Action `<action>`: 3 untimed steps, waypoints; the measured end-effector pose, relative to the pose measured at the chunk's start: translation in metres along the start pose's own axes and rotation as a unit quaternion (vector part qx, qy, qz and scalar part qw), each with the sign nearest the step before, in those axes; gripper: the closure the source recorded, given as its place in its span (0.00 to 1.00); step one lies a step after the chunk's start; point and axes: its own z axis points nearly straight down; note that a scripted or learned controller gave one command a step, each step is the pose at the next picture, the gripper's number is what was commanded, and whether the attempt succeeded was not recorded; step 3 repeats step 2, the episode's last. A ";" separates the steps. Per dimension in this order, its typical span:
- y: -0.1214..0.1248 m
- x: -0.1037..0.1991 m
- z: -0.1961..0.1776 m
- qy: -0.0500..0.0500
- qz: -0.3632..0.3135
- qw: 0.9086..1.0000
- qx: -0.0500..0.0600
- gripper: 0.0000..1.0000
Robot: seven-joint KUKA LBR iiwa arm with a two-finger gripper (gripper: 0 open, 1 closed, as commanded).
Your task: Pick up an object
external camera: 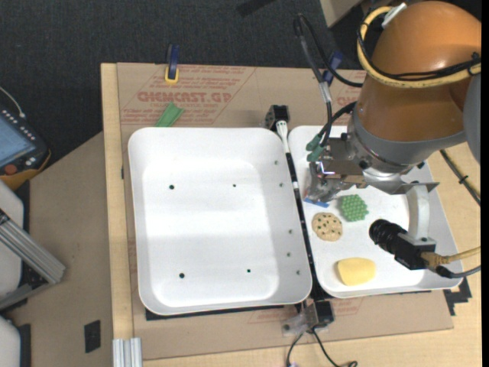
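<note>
While arm hangs low over right bin, gripper near green piece, cookie: reach step. Finger state: cannot tell. Next: centre over one item, descend, close.

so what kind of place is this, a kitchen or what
Probably a robotics lab bench, not a kitchen: two white bins sit on a cardboard sheet, a cabled robot arm reaches over the right bin, and the cookie looks like a toy.
</note>
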 end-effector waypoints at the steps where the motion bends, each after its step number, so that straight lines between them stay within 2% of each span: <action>1: 0.004 0.044 -0.002 0.002 -0.006 1.000 -0.008 1.00; 2: 0.004 -0.029 0.030 0.000 0.000 1.000 -0.005 1.00; 3: 0.004 -0.029 0.030 0.000 0.000 1.000 -0.005 1.00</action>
